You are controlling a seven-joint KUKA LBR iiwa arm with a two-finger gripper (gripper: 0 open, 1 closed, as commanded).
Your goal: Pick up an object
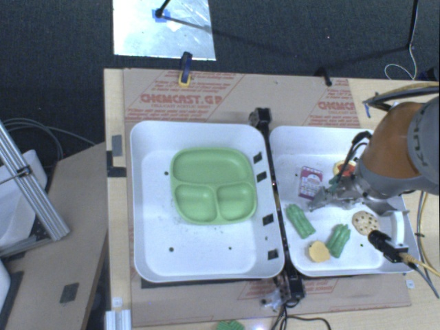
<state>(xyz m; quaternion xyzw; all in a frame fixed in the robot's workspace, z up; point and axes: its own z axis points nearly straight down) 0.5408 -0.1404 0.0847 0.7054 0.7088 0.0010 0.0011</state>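
My gripper (317, 202) hangs low in the right bin (289, 150), reaching in from the right, its tips just above the upper end of a green pickle-like piece (300, 221). A small red and white packet (310, 181) lies just beyond the tips. Nothing is visibly held. Another green ridged piece (338, 240) and a yellow chunk (318, 251) lie near the bin's front. A brown spotted cookie (364, 221) sits under the wrist, and an orange-yellow bit (341, 167) peeks out by the arm.
The left bin (148, 253) holds a pale green divided plate (210, 185). A black divider (271, 191) with clips runs between the two bins. Cardboard lines the bench under both bins.
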